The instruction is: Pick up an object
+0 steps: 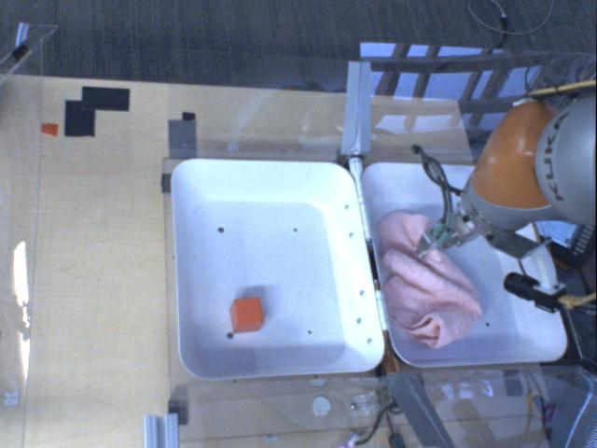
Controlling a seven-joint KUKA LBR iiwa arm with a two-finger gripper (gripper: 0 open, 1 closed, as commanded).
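Note:
A crumpled pink cloth [424, 283] lies in the right bin [522, 339], against its left wall. My gripper [435, 242] reaches in from the right and sits low on the cloth's upper part, touching the fabric. A small orange block [247, 315] rests in the left bin [270, 203], near its front left corner, far from the gripper.
The arm's grey body and orange band [513, 166] hang over the right bin's far right side. A metal divider post [357, 110] stands behind the seam between the bins. Black and orange markers [89, 110] lie on the wooden bench at the far left.

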